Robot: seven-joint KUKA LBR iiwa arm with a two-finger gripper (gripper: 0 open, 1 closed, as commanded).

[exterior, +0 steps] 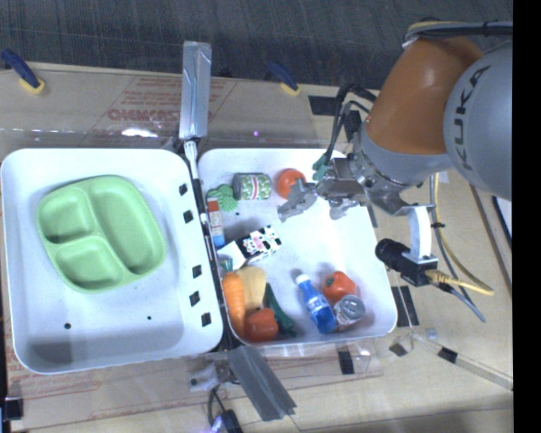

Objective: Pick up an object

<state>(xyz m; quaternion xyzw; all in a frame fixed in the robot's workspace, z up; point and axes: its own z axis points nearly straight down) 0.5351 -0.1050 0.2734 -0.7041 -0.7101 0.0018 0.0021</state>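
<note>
Nearest the camera, along the front wall of the right bin (pixel 379 269), lies a crowded row: a carrot (pixel 233 298) and a yellow piece (pixel 253 287) at the front left corner, a red pepper (pixel 261 325) touching them, then a blue bottle (pixel 315 304), an orange-red tomato-like toy (pixel 339 285) and a shiny can end (pixel 350 310) toward the front right corner. These pieces sit close together, with little free floor between them.

Just behind, near the divider side, a black-and-white patterned box (pixel 262 242) lies tilted, with a thin red-capped tube (pixel 215 219) along the left wall. The middle of this bin, between the box and the right wall, is bare white floor.

Over that bare patch, toward the back right, hangs the gripper (pixel 320 202), reaching in from the right under the arm's grey wrist and orange band (pixel 415 97). Its two fingers are spread apart, nothing between them. One fingertip (pixel 294 206) sits just beside a red ball (pixel 289 181) at the back edge; a green can (pixel 251 186) lies on its side next to the ball, with a small green piece (pixel 222 198) beside it.

Across the divider, the left bin (pixel 36 332) holds a green divided plate (pixel 101 231) near its back left, leaving the front and right strips open.
</note>
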